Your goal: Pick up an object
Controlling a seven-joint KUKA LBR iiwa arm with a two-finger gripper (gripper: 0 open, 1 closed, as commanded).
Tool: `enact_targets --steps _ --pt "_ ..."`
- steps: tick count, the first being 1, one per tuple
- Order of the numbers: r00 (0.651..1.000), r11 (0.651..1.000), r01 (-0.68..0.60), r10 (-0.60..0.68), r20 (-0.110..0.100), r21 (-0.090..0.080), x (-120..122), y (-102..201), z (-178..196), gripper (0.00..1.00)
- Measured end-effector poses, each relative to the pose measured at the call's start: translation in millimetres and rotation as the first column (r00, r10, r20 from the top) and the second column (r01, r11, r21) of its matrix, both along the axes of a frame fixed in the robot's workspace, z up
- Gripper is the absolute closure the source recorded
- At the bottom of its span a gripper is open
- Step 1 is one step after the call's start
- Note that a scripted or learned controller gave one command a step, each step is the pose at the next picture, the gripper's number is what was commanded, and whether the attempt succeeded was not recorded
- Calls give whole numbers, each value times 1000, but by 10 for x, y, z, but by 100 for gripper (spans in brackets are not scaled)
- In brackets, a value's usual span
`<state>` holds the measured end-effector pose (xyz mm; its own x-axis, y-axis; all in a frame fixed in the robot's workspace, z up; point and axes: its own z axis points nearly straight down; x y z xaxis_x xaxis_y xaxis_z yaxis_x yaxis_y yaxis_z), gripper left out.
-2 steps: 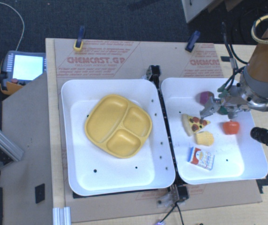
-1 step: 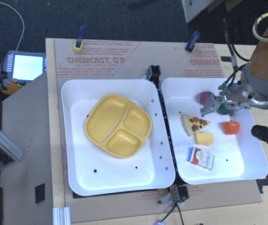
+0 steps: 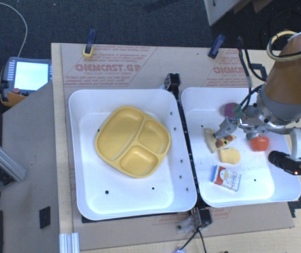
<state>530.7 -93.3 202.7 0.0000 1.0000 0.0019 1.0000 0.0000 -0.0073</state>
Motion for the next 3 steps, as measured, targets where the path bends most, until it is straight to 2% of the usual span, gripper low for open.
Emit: enact_targets --steps 2,3 --pt "1000 1000 1 -1 0 0 12 -17 -876 0" --pt "1000 1000 2 -2 7 -2 28 -23 -744 100"
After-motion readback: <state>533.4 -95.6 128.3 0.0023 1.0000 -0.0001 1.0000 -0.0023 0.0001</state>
